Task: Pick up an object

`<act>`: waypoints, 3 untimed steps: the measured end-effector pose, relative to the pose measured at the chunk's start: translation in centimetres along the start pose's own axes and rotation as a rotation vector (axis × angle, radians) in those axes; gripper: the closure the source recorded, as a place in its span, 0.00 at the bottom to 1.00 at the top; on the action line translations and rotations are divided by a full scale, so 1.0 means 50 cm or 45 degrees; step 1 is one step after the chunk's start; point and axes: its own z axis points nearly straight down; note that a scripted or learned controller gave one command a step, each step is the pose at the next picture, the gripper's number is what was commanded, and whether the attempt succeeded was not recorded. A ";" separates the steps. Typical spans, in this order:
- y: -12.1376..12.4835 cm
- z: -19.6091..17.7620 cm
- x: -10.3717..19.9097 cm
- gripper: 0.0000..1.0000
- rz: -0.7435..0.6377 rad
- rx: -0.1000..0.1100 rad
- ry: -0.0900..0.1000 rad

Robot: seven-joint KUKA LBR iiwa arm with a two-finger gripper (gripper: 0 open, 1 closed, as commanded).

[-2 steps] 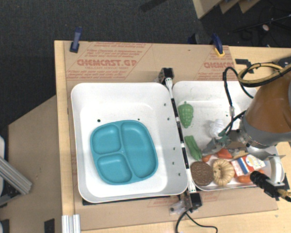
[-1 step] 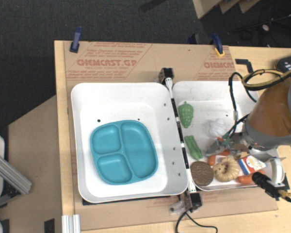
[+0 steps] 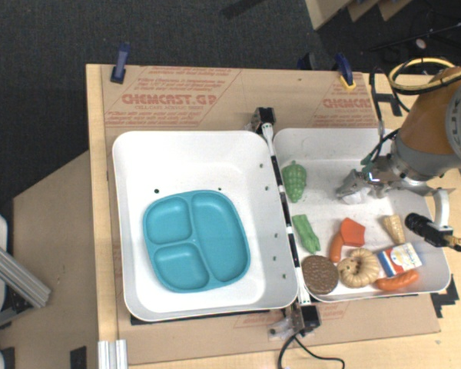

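Green pepper (image 3: pixel 305 234) lying lengthwise down the right bin (image 3: pixel 323 146); tool (image 3: pixel 356 190) state unclear

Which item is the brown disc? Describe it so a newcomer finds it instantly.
Start at the right bin. Go to its near left corner, by the divider. The brown disc lies there: flat, round and dark, beside the tan ridged ring.

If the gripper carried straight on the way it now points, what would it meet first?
The gripper points toward the left across the right bin. The green grape-like bunch by the divider looks first in line, though its height above the floor is unclear.
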 end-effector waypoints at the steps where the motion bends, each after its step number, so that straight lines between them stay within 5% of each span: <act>1: 0.117 -0.256 0.037 0.00 -0.004 -0.013 0.000; 2: -0.045 -0.197 0.200 0.00 -0.004 0.022 0.013; 3: -0.130 0.008 0.159 0.00 0.007 0.018 0.007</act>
